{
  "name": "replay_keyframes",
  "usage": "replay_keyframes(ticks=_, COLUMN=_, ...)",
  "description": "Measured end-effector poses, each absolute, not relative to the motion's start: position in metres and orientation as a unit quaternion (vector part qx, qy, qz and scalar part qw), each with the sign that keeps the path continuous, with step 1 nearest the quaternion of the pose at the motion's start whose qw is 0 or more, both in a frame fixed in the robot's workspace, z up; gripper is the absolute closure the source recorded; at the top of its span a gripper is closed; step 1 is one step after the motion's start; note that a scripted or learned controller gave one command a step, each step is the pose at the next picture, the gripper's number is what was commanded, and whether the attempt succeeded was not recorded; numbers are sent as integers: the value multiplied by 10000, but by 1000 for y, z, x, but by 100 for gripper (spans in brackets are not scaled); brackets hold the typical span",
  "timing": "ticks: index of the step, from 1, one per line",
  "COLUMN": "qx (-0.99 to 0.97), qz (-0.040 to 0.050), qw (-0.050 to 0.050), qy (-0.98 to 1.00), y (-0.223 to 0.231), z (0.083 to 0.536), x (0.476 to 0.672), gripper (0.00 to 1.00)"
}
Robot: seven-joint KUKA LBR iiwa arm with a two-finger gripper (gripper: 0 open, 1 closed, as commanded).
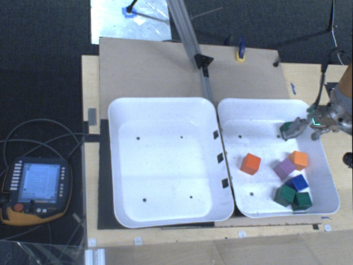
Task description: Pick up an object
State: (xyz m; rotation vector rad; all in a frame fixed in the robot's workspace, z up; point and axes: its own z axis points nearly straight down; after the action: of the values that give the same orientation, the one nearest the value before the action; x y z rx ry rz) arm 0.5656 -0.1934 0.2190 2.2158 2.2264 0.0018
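So, looking down at a slant on the counter (259,65), which is topped with a flat sheet of brown cardboard-looking board. Two shallow white bins sit side by side on it, both smooth plastic with rounded corners and a few small dark dots in the floor. The left bin (118,148) has nothing but those dots. The right bin (237,115) has all the blocks.

An orange cube (251,163) sits on its own near the middle of the right bin, matte and sharp-edged. Further right there's a cluster: a second orange block (299,159) just beside a pale purple block (284,168), then a blue block (299,181) below them, and two dark green blocks (286,194) and (302,201) packed close together near the bin's bottom right corner. They all look like plain foam or wooden cubes, no shine.

The arm comes in from the right, with the gripper (300,124) over the upper right part of the right bin. A dark green piece (287,130) sits right at its tip, well apart from the cluster, but it's small and blurry, and I can't tell whether it's actually being grasped or how far the gripper is open.

Off the counter to the left, a teach pendant (37,187) with a lit screen lies on dark carpet, black cables looping around it. A grey metal pole (185,24) slants across the top.
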Motion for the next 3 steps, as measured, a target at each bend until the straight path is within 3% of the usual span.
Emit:
replay_keyframes(ticks=1, qx=7060, qz=-9, qw=-18, qy=7082, y=-189, z=158, x=569, gripper=0)
replay_keyframes(ticks=2, qx=7052, qz=46, qw=66, qy=7090, y=-187, z=118, x=570, gripper=0)
replay_keyframes(ticks=3, qx=7056, qz=3, qw=5, qy=7086, y=-187, z=90, x=571, gripper=0)
